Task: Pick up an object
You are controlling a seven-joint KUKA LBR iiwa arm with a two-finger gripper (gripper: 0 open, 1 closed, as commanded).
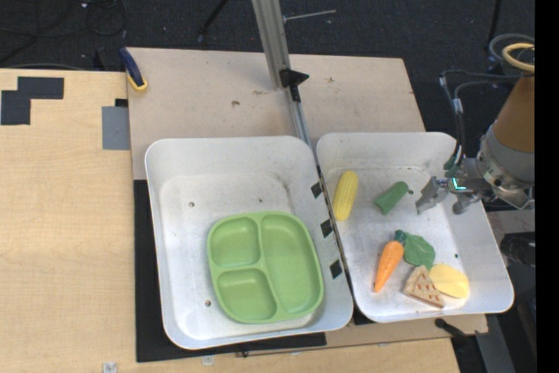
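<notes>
The right bin [384, 148] holds a yellow corn cob [346, 194], a small green block [392, 197], an orange carrot [388, 265] with a green leafy piece [418, 250] at its top, a tan cheese wedge [424, 287] and a yellow rounded piece [449, 279]. My gripper [444, 200] hangs over the bin's right side, just right of the green block and apart from it. Its fingers are spread open with nothing between them.
The left bin [175, 188] carries a green divided plate [262, 265]. A metal post [269, 22] rises behind the bins, and its rod runs down between them. The grey and orange arm [515, 131] enters from the right edge.
</notes>
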